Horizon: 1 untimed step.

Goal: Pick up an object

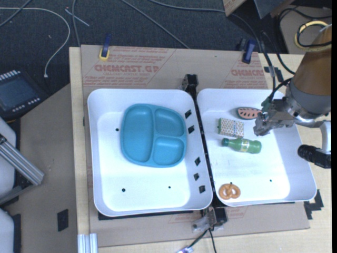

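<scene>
In the right bin (pixel 295 162) lie a green bottle (pixel 241 145) on its side, a small patterned packet (pixel 229 126), a watermelon slice toy (pixel 246 112) and a pretzel (pixel 229 192) near the front edge. My gripper (pixel 261 128) hangs over the right bin, just right of the packet and above the bottle's right end. Nothing shows between its fingers. The grey arm with its orange band (pixel 316 73) reaches in from the right.
The left bin (pixel 105 157) holds a blue divided plate (pixel 154 135). A black clip row runs along the divider (pixel 199 141) between the bins. Cables lie on the dark floor behind the bench.
</scene>
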Each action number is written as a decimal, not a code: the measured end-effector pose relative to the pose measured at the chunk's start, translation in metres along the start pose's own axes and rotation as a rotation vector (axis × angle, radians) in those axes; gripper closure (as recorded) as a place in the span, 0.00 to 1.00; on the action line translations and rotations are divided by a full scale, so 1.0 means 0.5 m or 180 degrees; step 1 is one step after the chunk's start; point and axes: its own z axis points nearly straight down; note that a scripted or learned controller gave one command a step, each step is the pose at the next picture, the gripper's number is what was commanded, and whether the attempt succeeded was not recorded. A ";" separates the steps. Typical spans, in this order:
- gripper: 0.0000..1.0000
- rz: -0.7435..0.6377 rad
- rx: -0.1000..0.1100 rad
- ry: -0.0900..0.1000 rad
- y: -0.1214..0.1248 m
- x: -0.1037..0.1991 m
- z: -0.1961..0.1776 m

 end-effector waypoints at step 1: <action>1.00 0.0001 -0.0002 0.0001 0.035 0.095 -0.018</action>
